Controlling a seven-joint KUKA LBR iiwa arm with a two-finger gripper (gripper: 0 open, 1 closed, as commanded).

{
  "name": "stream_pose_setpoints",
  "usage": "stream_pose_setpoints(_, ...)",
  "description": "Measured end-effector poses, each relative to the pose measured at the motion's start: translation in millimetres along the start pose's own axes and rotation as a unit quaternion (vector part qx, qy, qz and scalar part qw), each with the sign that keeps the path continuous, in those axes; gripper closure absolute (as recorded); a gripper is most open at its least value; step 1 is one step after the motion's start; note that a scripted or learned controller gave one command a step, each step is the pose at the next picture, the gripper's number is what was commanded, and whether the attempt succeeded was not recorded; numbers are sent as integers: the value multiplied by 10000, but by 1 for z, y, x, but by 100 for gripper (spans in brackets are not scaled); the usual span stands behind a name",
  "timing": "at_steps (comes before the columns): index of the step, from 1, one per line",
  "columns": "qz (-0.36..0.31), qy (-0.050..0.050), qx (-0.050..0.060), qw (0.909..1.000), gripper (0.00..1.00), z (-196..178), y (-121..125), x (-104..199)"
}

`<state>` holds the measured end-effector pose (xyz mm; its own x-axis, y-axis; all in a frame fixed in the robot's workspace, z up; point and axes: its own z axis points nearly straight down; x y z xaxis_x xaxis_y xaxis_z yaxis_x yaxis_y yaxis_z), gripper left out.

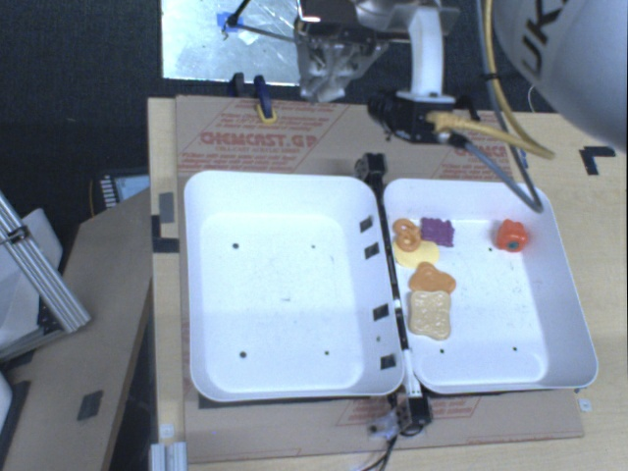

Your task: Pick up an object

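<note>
Toy food pieces—a pretzel (405, 231), ridged purple block (438, 232), round orange-red fruit (510, 235), flat toast slice (430, 314)—lie in the right bin (549, 341); the gripper's (324, 81) state is unclear.

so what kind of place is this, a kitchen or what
Likely a robot test lab, not a kitchen: two white bins on a clamped board, small toy food pieces in the right bin, and a cabled grey arm overhead.

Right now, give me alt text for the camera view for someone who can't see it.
Two shallow white bins sit side by side on a bench; the right bin holds small toy foods clustered near its left wall: an orange pretzel, a purple piece, a tan slice, plus an orange-red piece farther right. The tool hangs above the bench's far edge, beyond the bins.
</note>
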<state>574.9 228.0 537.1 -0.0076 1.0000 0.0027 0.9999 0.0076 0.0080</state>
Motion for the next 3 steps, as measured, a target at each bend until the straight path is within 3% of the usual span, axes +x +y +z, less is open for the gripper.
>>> stream_pose_setpoints(1, 70, -41, 112, 9999, 100, 251, -26, -110)
stream_pose_setpoints(2, 51, 1, -23, 10000, 100, 133, -85, -149)
stream_pose_setpoints(3, -12, 22, -57, 10000, 100, -8, -77, -91)
